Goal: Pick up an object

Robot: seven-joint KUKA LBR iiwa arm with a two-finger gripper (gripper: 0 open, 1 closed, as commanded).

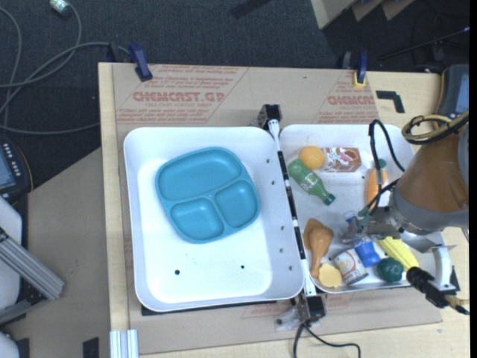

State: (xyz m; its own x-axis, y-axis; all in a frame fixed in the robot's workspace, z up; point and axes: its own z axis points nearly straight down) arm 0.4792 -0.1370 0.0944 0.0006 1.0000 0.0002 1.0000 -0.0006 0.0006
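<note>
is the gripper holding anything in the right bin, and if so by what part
It cannot be told. The gripper is down in the right bin among the toys, near the small can and the blue piece, but its tip is too cluttered to make out.

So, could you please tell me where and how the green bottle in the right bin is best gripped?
I would grip the green bottle across its wide body, not the thin neck. It lies flat, pointing diagonally toward the bin's lower right, so come straight down from above with the claw closing across its width. The orange ball sits close to its upper end, so grip mid-body.
</note>
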